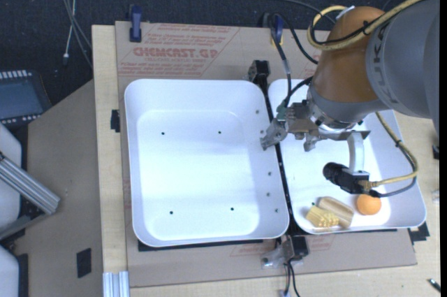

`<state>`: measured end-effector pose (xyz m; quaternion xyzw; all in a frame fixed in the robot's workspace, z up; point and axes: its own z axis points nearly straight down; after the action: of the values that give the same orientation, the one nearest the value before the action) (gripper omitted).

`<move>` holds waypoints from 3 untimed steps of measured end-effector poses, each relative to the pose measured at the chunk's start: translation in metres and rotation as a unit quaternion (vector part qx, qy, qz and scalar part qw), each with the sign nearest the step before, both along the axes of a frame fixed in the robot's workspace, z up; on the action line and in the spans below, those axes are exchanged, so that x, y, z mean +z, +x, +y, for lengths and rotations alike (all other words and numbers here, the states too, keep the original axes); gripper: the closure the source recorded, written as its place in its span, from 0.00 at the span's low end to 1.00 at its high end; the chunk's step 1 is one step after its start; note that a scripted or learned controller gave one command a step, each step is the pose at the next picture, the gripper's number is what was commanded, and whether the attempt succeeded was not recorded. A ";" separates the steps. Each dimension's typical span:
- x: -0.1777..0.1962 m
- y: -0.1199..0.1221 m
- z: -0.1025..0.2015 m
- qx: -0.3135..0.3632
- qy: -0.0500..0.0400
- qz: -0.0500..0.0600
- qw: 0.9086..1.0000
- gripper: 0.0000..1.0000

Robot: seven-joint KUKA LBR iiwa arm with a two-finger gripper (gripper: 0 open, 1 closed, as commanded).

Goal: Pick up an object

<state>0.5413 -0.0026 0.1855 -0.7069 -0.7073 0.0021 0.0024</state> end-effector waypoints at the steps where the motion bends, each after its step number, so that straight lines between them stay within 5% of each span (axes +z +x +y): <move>1: 0.013 0.002 0.000 0.000 0.000 -0.004 1.000 1.00; 2: 0.013 0.002 0.000 0.000 0.000 -0.003 1.000 0.00; 3: 0.002 0.088 -0.025 -0.001 -0.001 -0.004 1.000 0.00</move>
<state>0.6290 -0.0281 0.1870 -0.7074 -0.7068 0.0000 -0.0006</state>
